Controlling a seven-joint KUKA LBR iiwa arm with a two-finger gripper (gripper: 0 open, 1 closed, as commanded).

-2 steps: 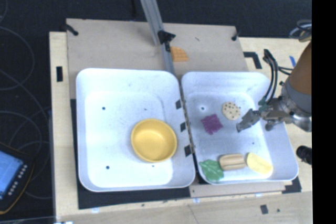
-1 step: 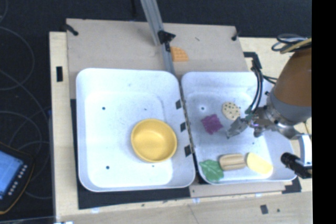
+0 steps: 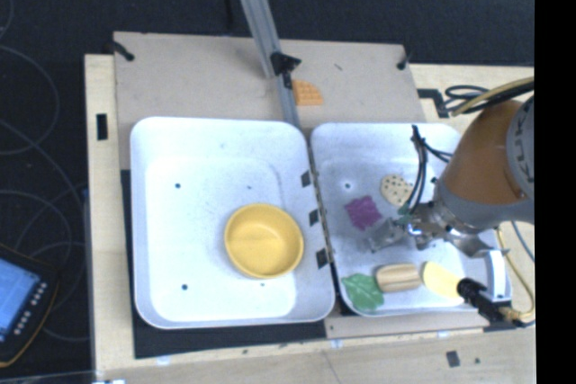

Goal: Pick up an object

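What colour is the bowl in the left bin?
Yellow. The bowl shows plainly in the camera view, sitting in the left bin.

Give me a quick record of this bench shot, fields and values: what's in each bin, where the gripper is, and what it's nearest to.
left bin: yellow bowl, upright, toward the near right part
right bin: purple block, speckled cream piece, green piece, tan cylinder, yellow piece
arm: reaches in from the right, over the right bin
gripper: low in the right bin, just right of the purple block
held object: none seen between the fingers
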